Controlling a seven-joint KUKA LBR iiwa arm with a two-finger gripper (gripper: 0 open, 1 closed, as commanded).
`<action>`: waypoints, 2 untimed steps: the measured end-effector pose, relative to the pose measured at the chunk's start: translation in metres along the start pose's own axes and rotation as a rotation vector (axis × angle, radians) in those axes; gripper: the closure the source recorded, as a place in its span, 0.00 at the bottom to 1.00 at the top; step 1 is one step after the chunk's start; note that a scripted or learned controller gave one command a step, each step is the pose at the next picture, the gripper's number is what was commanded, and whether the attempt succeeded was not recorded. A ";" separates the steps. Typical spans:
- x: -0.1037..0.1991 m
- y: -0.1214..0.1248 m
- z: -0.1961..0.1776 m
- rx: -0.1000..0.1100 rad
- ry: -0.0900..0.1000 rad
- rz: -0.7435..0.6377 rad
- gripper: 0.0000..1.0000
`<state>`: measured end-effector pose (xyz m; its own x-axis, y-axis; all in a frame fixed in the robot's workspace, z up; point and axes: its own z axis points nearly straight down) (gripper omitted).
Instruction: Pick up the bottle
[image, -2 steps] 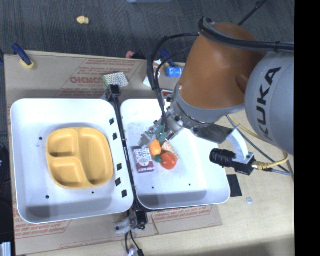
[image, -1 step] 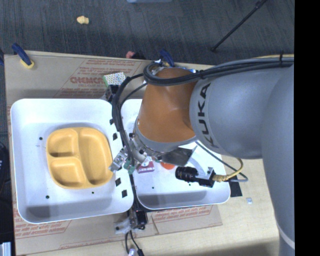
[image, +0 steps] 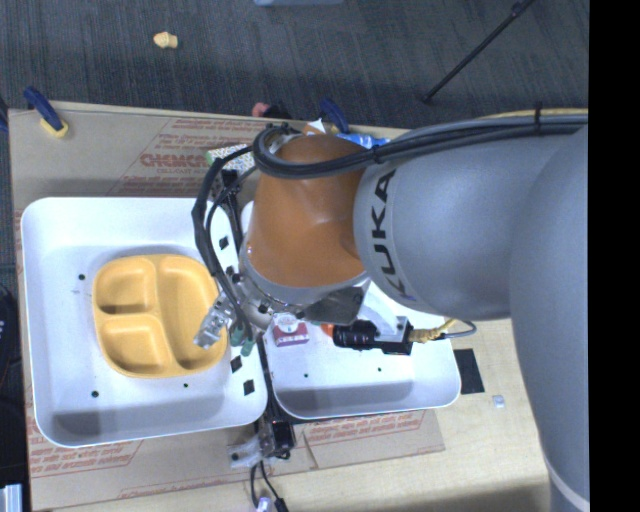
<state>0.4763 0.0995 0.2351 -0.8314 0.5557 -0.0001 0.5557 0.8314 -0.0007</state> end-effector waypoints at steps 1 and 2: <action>-0.019 -0.028 0.044 0.002 0.003 -0.494 1.00; -0.038 -0.056 0.032 -0.001 -0.001 -0.769 1.00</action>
